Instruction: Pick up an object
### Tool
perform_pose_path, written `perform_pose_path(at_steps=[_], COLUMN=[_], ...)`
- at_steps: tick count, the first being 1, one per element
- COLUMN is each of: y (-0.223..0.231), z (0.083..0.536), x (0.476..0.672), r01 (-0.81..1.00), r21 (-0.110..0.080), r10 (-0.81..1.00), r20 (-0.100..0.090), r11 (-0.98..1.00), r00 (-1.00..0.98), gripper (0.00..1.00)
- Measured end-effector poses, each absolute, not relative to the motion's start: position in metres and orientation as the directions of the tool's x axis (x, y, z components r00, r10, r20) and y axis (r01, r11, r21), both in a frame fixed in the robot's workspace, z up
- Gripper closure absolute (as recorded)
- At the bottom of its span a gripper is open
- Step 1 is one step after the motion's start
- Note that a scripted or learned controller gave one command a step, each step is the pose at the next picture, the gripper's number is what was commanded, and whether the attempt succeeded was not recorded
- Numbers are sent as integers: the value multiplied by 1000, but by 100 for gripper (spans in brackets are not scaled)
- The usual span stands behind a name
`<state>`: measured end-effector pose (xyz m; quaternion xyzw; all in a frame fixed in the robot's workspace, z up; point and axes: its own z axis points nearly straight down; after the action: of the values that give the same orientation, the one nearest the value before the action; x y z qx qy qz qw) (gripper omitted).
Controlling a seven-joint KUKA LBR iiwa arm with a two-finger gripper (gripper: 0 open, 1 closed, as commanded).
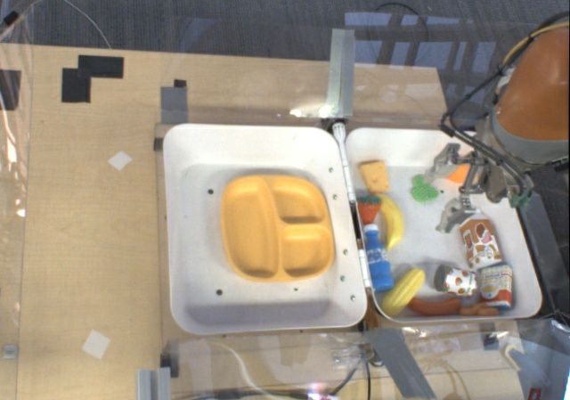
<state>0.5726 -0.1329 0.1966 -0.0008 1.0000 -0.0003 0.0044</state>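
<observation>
My gripper [451, 184] hangs over the right bin [405, 151] near its far right side, open, its two fingers [444, 158] spread wide apart. A small orange piece [458, 174] lies in the gap between them and a green toy [426, 189] sits just to their left. I cannot tell whether either finger touches them. Further left lie a tan wedge [376, 176], a banana [391, 218] and a blue bottle [378, 257].
A carton [479, 242], two small cans [495, 285], a yellow fruit [403, 289] and a red sausage [445, 306] crowd the right bin's front. The left bin [191, 211] holds a yellow divided plate [276, 227]. A metal divider [342, 77] stands behind the bins.
</observation>
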Motion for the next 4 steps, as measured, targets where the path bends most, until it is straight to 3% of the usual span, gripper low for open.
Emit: perform_pose_path(at_steps=[1,2,3,4], y=[-73,-98,-97,-88], z=[186,102,89,89], x=[535,499,603,660], r01=[83,1,267,567], r21=[3,-2,2,-1], r10=[83,1,267,567], r20=[-7,-21,-13,3], r11=[997,1000,964,824], r00=[-996,-1000,-964,-824], gripper=[0,0,0,0])
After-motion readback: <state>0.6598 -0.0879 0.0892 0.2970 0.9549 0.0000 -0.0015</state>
